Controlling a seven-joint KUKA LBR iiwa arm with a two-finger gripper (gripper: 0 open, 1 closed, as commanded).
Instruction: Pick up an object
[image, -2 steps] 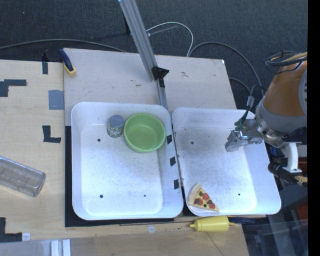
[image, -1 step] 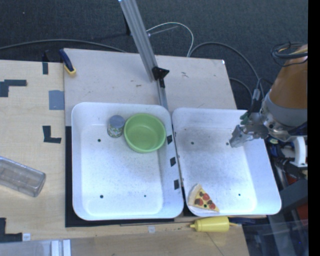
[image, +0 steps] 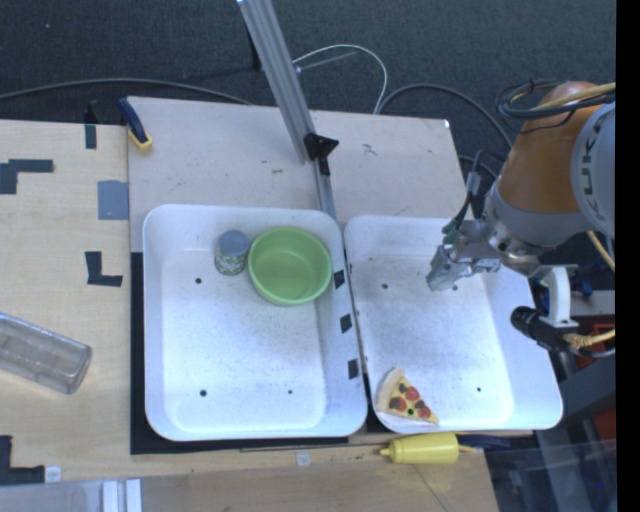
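Over the right bin's (image: 520, 400) upper part, the gripper (image: 443, 277) hangs with nothing visibly between its fingers; how far apart they stand I cannot tell. The nearest pickable thing, a pizza slice (image: 404, 397), lies well apart toward the bin's near-left corner, its tip pointing up-left. The green bowl (image: 289, 265) and small can (image: 231, 252) sit in the left bin (image: 180, 400).

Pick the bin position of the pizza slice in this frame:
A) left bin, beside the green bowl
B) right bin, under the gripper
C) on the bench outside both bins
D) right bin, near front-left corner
D: the pizza slice lies in the right bin near its front-left corner, well apart from the gripper.
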